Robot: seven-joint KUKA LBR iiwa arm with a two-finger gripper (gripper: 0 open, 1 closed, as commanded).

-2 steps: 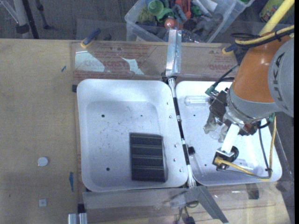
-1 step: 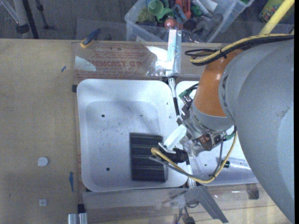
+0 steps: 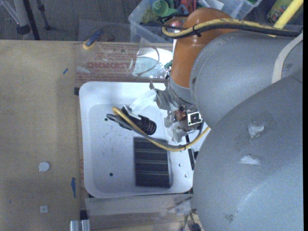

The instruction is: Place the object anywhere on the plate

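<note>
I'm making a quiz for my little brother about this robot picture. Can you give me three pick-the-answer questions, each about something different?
1. Where is the dark ribbed slab?
A. on the wooden bench outside the bin
B. inside the white bin, towards its near edge
C. in the clear box of toys at the back

2. What colour is the band on the grey arm?
A. orange
B. green
C. purple

3. How does the slab sit?
A. standing on its edge
B. hanging in the air
C. lying flat

Answers:
1 B: the dark ribbed slab rests on the floor of the white bin, close to its near wall.
2 A: the band above the wrist of the grey arm is orange.
3 C: its grooved top faces up at the camera.
</note>
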